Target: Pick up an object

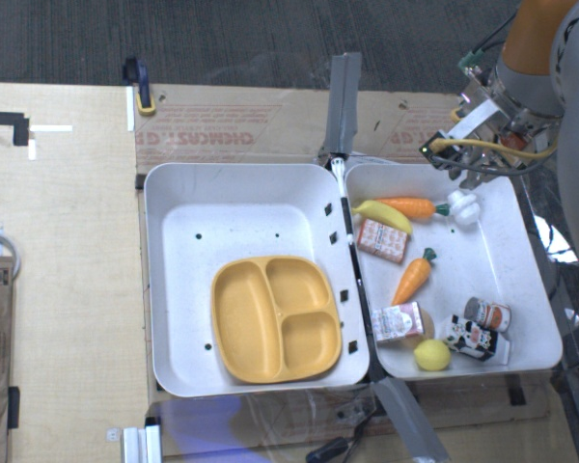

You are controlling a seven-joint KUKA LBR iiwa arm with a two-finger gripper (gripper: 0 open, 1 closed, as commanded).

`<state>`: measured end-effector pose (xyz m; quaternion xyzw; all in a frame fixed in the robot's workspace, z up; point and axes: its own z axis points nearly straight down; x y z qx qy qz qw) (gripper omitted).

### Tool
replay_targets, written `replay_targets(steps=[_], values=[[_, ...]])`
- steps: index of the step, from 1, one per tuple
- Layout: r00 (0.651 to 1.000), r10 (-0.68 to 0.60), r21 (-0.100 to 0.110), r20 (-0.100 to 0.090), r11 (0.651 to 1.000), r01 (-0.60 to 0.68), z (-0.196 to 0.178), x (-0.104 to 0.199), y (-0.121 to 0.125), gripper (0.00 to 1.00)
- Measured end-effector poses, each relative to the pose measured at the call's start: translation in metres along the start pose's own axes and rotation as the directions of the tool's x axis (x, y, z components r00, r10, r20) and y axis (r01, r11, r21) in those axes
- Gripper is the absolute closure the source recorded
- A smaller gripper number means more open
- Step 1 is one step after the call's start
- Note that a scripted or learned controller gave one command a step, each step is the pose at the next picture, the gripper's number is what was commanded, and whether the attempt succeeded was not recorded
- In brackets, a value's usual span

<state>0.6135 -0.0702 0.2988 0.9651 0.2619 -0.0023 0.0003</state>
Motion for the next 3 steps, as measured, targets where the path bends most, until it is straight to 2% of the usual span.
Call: replay_targets(steps=[1, 2, 3], values=[[1.0, -0.024, 0.002, 0.001, 1.0, 0.024, 0.109, -0.005, -0.031, 1.0], [0.996, -0.093, 0.0, -0.001, 0.996, 0.093, 0.068, 0.064, -0.041, 1.0], [0.98, 0.201, 0.002, 0.001, 0.98, -0.201, 0.053, 0.023, -0.056, 1.0]])
